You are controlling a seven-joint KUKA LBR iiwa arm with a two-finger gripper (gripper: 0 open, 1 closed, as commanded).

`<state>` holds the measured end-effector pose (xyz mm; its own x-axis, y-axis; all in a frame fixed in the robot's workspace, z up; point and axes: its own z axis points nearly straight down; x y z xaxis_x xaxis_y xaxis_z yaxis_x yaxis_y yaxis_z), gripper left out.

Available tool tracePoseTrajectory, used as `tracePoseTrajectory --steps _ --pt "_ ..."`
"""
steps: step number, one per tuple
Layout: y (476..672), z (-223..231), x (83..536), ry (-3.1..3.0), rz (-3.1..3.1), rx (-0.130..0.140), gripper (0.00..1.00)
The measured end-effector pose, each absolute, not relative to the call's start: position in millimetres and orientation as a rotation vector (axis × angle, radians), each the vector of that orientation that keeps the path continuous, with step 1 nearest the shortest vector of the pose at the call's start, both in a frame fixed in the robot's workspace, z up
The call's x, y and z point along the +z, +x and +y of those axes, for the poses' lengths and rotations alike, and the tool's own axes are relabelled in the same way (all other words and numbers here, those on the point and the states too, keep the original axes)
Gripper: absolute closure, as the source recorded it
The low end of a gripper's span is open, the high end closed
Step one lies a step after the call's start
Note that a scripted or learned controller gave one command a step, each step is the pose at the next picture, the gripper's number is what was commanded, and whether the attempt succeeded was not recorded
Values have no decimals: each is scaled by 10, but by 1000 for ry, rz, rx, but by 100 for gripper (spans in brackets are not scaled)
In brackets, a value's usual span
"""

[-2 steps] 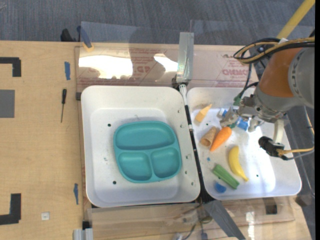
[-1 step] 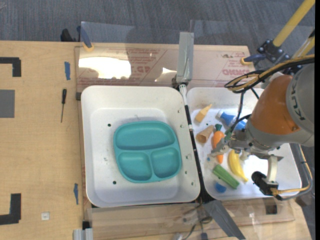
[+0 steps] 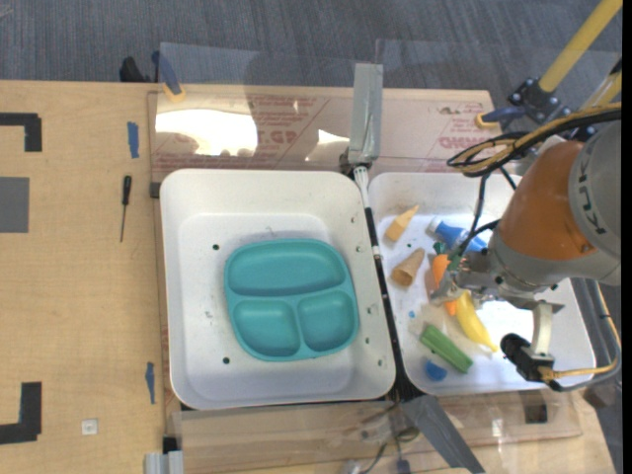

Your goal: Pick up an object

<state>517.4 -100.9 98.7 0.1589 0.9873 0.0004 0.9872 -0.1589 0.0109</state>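
The right bin (image 3: pixel 583 349) holds several small toys. A tan cone (image 3: pixel 400 223) lies at its far left and a second cone (image 3: pixel 408 266) sits just below it. A blue piece (image 3: pixel 449 231) and an orange piece (image 3: pixel 437 269) lie near the middle. Nearer the front are a yellow piece (image 3: pixel 473 323), a green block (image 3: pixel 445 349) and a small blue bit (image 3: pixel 435 370). My gripper (image 3: pixel 452 282) hangs low over the middle of this bin, right by the orange and yellow pieces. The wrist hides what lies beneath it.
In the left bin (image 3: pixel 188 265) sits a teal divided plate (image 3: pixel 290 297). The grey and orange arm (image 3: pixel 553 215) covers the right bin's far right. A black cable connector (image 3: pixel 523 355) hangs near that bin's front edge. A clear panel (image 3: pixel 296 126) stands behind both bins.
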Motion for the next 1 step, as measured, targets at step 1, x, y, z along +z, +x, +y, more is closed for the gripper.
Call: tracePoseTrajectory --steps 1 --pt "5095 -893 1868 2457 1953 6 100"
